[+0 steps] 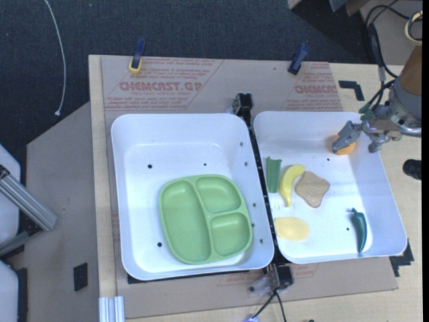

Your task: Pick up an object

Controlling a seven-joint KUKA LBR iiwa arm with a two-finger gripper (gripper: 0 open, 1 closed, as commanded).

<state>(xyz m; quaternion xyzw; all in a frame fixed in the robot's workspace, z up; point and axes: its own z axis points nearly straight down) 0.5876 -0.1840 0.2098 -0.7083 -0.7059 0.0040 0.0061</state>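
The task object is taken to be an orange item [346,149], small and rounded, located at the upper right of the right bin [379,241], directly beneath the end effector [357,138]. Whether the end effector is clenched or released cannot be determined. Two white bins are set side by side on a brown desk [107,180] over dark carpet. One green divided tray [204,217] is contained in the left bin [134,200]. One green stick [273,174], one banana [290,182], one tan piece [312,188], one yellow disc [291,229] and one green pepper [360,229] are counted in the right bin.

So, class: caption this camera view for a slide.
Gripper over an orange object in the right bin; green divided plate in the left.
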